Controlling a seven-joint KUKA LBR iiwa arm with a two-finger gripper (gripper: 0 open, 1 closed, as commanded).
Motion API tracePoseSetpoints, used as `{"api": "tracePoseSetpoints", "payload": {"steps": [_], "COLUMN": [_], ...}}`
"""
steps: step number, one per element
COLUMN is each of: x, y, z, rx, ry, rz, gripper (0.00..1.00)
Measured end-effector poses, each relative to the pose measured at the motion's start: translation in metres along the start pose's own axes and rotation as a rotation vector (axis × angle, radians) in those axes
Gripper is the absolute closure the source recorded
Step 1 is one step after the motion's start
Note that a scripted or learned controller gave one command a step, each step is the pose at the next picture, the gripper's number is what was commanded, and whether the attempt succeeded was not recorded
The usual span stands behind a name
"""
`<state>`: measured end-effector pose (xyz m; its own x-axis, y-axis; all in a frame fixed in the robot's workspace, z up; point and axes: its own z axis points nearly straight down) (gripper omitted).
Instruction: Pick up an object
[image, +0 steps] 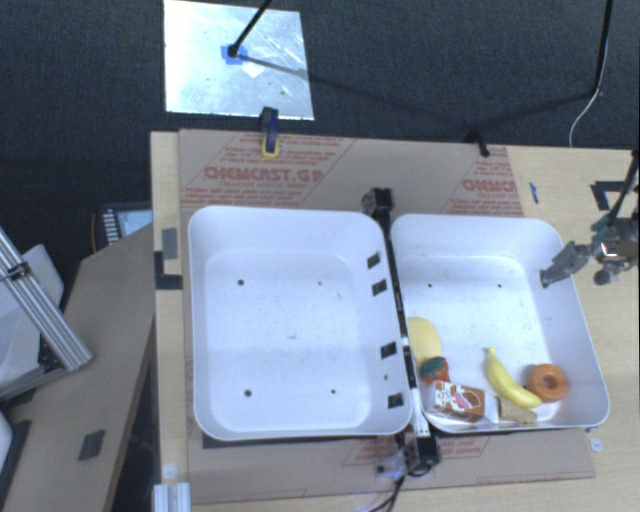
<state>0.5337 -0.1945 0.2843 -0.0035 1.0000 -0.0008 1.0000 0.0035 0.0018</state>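
The right bin (480, 250) holds several small objects along its near edge. A yellow banana (505, 378) lies beside an orange doughnut-shaped ring (547, 381). A pale yellow fruit (425, 338) rests against the bin's left wall, with a small red and green item (433, 369) just below it. A red and white carton (458, 400) lies flat in the near corner, next to a tan piece (516, 410). My gripper (580, 265) hangs at the right bin's right rim, well behind the objects and apart from them.
The left bin (290, 240) sits beside the right one, with a black clip strip (390, 320) along the shared wall. Both stand on a cardboard sheet (300, 170). A shiny metal plate (238, 60) lies at the back.
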Motion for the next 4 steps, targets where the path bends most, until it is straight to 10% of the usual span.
{"api": "tracePoseSetpoints", "payload": {"steps": [4], "x": [0.0000], "y": [0.0000], "z": [0.0000], "rx": [0.000], "ry": [0.000], "rz": [0.000], "gripper": [0.00]}}
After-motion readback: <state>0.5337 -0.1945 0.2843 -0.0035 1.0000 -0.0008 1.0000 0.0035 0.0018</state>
